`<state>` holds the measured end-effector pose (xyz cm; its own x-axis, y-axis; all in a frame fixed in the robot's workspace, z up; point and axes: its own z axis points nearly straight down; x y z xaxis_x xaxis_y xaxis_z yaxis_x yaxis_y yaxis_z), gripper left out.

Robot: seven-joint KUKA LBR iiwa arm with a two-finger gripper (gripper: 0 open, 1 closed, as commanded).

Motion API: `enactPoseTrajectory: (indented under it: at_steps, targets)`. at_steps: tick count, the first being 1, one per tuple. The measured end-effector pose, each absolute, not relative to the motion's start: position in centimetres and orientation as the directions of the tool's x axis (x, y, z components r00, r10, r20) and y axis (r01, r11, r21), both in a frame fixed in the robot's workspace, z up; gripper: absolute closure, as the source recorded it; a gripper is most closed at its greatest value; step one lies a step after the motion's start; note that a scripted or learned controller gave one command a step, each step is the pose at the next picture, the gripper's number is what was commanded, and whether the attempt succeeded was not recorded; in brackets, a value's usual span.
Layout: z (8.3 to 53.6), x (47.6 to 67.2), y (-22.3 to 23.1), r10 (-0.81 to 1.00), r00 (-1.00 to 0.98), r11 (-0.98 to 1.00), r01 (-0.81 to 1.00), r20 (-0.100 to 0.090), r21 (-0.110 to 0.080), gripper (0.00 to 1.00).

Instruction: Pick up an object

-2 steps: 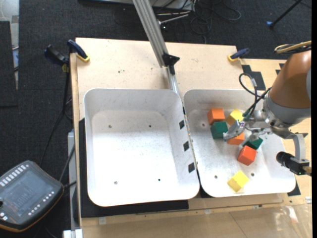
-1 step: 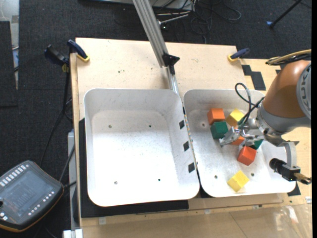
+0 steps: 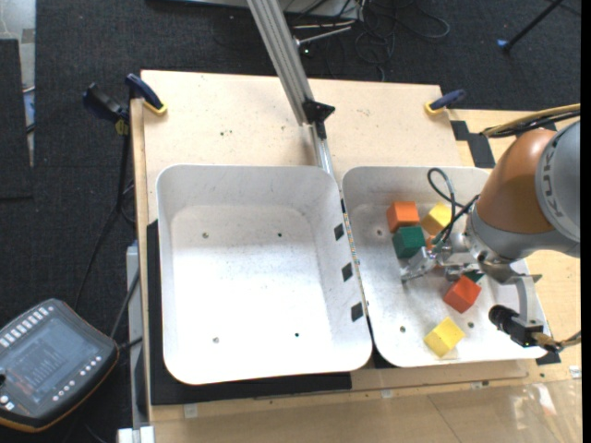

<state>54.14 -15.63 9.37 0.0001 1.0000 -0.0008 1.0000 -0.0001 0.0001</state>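
From above, the bench (image 3: 240, 118) carries two shallow white bins side by side. The left bin (image 3: 185, 201) lies well apart from the arm. The right bin (image 3: 374, 340) holds five small blocks. An orange block (image 3: 403, 215) sits toward the far side, with a yellow block (image 3: 437, 218) just to its right and a green block (image 3: 408, 241) touching it on the near side. A red block (image 3: 462, 293) lies nearer, toward the bin's right, and a second yellow block (image 3: 444, 337) lies close to the near rim.

The grey arm with its orange band (image 3: 517, 192) reaches in from the right over the right bin. Its gripper (image 3: 427, 264) is low in the bin, just right of and nearer than the green block and left of the red block. Whether it is open or closed cannot be told here, and no block is seen held in it.
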Motion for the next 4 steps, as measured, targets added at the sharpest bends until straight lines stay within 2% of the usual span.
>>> enactPoseTrajectory:
  at_steps: [1,2,3,4]
  targets:
    - [10.5,54.2,-15.7,1.000,0.001,-0.001,1.000,0.000,0.002,1.00]
    - [15.1,54.9,-16.2,1.000,-0.001,0.002,1.000,-0.002,0.005,1.00]
    - [21.2,54.3,-16.3,1.000,-0.002,0.002,1.000,-0.002,0.007,1.00]
    - [25.6,54.7,-16.7,1.000,-0.002,0.002,1.000,-0.003,0.007,1.00]
